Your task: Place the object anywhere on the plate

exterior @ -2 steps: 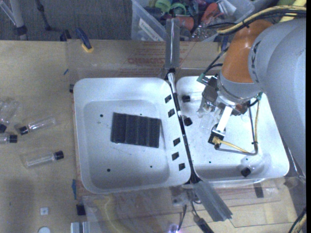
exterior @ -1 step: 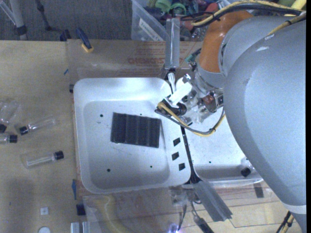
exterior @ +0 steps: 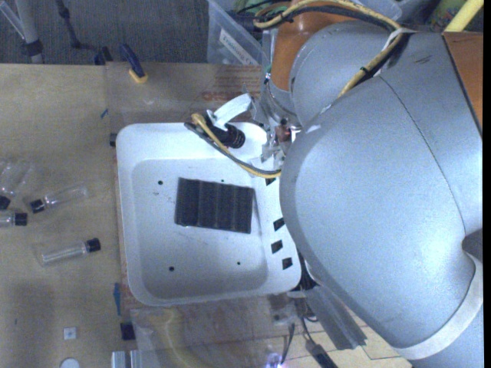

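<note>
The dark slab (exterior: 215,205) is a flat rectangle, nearly black, with ridges running across its short side that split it into several bands; it lies flat on the floor of the white bin (exterior: 125,205), a little toward the far side of the middle, its long edges tilted slightly against the bin's walls; around it the pale floor is bare apart from a few tiny dark dots, and three small black marks sit along the bin's right rim.

The gripper (exterior: 275,138) is at the bin's far right corner, above the rim and largely hidden by the wrist; whether it is wide or narrow cannot be told, and nothing can be seen held in it; the slab lies apart from it, down and to the left in this view, not touching.

The grey arm (exterior: 376,205) covers the right side of the view; on the bench (exterior: 54,113) left of the bin lie a few clear vials (exterior: 67,250) with black caps; a clear crate (exterior: 238,21) of coloured items stands beyond the bench.
</note>
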You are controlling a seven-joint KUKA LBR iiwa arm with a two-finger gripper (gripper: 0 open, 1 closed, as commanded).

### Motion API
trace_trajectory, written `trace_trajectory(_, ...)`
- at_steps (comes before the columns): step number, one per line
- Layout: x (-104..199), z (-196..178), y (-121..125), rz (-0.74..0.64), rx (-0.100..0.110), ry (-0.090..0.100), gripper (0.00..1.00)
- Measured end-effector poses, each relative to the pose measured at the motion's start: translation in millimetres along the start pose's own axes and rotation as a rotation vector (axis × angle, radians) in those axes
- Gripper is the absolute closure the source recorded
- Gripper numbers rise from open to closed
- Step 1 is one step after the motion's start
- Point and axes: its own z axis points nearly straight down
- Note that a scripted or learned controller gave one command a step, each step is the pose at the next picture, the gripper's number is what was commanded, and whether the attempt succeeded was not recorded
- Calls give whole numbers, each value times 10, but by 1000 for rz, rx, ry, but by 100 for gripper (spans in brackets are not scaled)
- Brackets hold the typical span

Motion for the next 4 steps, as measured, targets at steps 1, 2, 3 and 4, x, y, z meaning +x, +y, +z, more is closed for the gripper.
trace_trajectory(1, -7, -1686, -539, -92, -1, 2, 100)
trace_trajectory(2, -356, -2491, -1270, -258, -1, 1, 100)
trace_trajectory(3, 59, -1681, -1215, -1, 0, -1, 100)
trace_trajectory(4, 60, -1682, -1215, 0, -1, -1, 0)
